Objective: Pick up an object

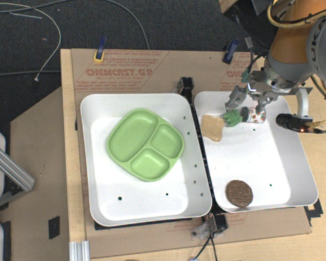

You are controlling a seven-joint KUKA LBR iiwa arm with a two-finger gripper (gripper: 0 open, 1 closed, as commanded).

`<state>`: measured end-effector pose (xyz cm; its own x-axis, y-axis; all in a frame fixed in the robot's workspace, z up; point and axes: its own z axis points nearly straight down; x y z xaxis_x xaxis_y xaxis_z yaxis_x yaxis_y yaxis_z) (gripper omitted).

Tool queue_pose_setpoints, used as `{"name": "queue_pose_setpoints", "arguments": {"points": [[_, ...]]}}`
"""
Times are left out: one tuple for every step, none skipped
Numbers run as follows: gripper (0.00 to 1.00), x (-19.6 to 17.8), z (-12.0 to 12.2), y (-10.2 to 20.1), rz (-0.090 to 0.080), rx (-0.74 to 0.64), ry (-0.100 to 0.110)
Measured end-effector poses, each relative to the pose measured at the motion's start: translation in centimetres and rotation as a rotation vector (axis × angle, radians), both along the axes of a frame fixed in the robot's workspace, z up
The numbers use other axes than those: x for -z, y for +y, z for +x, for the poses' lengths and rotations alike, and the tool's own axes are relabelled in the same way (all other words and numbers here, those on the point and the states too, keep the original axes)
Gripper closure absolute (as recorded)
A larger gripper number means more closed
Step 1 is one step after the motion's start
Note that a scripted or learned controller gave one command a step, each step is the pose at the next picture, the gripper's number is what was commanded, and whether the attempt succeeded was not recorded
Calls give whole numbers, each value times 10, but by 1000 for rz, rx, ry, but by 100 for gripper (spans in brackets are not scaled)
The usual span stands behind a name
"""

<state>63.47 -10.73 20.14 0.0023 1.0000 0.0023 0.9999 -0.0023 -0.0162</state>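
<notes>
Lying near the far edge of the right bin (pixel 293 167), a small green object (pixel 233 117) sits directly under the gripper (pixel 249 103), whose two fingers spread to either side of it; whether they touch it cannot be told. Just beside it to the left rests a tan piece (pixel 212 128), a brown disc (pixel 239 193) lies nearer the front, and the left bin (pixel 98 200) holds a green divided plate (pixel 145 144).

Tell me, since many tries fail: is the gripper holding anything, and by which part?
It cannot be told. The gripper is down over a small green object at the back of the right bin, but no grip is visible.
</notes>
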Motion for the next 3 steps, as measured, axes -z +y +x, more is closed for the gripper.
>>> {"name": "queue_pose_setpoints", "arguments": {"points": [[0, -9, 3, 0, -2, -3, -15], [0, 36, 0, -5, -1, -1, -10], [0, 85, 5, -12, -1, -2, -10]]}}
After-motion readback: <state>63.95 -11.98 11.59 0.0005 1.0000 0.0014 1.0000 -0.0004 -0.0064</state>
